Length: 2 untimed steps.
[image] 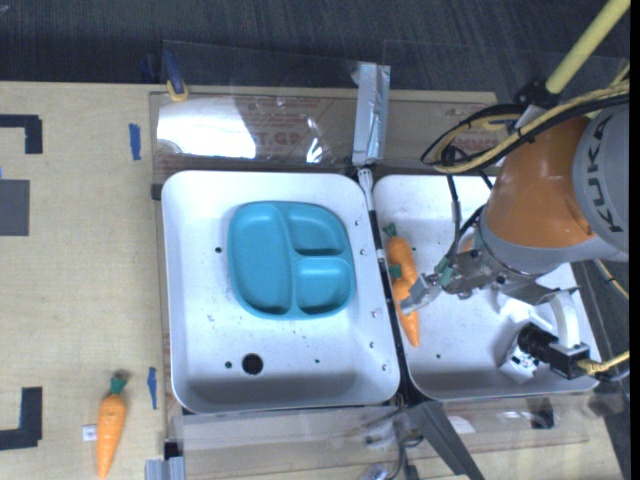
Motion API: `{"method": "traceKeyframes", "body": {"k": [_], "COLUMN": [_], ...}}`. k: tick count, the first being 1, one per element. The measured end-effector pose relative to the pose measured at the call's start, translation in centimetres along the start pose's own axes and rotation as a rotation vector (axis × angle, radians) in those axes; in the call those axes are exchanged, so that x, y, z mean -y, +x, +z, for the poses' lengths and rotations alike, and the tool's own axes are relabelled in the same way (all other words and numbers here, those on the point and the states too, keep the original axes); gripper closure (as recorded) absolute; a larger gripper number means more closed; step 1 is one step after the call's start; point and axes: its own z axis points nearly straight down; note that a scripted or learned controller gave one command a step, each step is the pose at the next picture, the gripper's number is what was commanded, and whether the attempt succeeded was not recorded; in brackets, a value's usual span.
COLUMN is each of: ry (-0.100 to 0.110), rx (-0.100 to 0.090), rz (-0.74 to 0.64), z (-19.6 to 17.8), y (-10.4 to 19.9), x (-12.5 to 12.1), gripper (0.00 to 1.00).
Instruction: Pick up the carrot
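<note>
- Camera view: the carrot lay in the right bin against its left wall, not yet lifted; the grasp and lift remained.
- The gripper sat low at the carrot, touching or just beside it; its opening could not be told.
- The arm reached in from the right, wrist angled down leftward.

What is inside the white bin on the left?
A blue plate with three sections lies inside the left bin. A small dark spot marks the floor near it. Whatever is under the plate is covered.
</note>
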Motion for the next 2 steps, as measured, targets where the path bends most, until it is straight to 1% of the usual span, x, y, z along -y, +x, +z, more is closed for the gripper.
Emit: {"method": "traceKeyframes", "body": {"k": [1,2], "ry": [-0.003,-0.003], "rx": [0.002,0.003], "rz": [0.487,0.337], "z": [0.0,-0.1], "y": [-2.8,-6.5], "x": [-6.2,-12.9], "gripper": [0.00,0.00]}}
